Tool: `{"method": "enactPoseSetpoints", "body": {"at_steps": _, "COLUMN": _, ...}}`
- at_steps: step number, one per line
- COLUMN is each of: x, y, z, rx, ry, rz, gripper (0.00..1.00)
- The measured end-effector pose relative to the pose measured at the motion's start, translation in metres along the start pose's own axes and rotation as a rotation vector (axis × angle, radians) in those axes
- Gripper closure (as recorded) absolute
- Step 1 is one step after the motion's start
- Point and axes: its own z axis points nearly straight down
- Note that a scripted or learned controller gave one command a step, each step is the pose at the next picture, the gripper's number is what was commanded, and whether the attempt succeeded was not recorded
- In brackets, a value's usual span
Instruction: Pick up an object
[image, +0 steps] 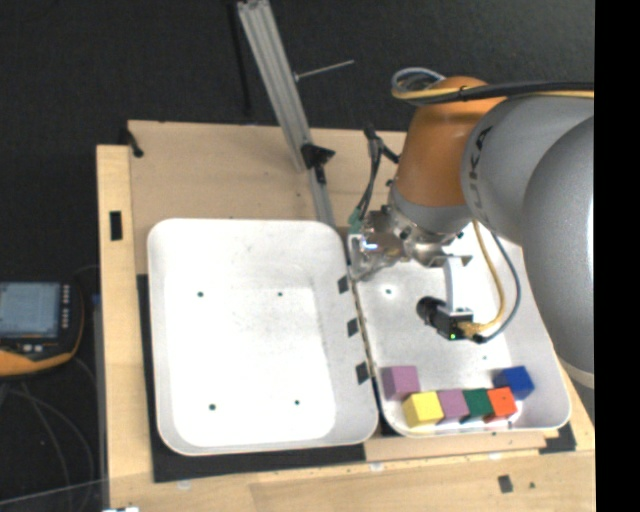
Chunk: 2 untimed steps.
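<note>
At far left, off the table (115, 300), rests a handheld controller (35, 325). The left bin (250, 235) carries no objects. A slanted metal rail (290, 110) crosses above it. The right bin (535, 345) holds small blocks clustered along its near edge: a purple block (401, 380), a yellow block (423, 408), a second purple block (453, 403), a green block (476, 402), an orange block (501, 402) and a blue block (515, 380). The hand (385, 245) hangs over the far left corner of this bin, well apart from the blocks; whether it is released or clenched cannot be told. The blocks appear light, rigid and non-fragile. The first purple block stands slightly apart; grip it across two opposite flat faces.
</note>
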Motion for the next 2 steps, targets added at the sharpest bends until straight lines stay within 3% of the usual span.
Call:
{"method": "enactPoseSetpoints", "body": {"at_steps": 1, "x": 0.043, "y": -0.017, "z": -0.035, "rx": -0.005, "ry": 0.000, "rz": 0.001, "gripper": 1.00}}
{"method": "enactPoseSetpoints", "body": {"at_steps": 2, "x": 0.084, "y": -0.037, "z": -0.041, "rx": -0.001, "ry": 0.000, "rz": 0.001, "gripper": 1.00}}
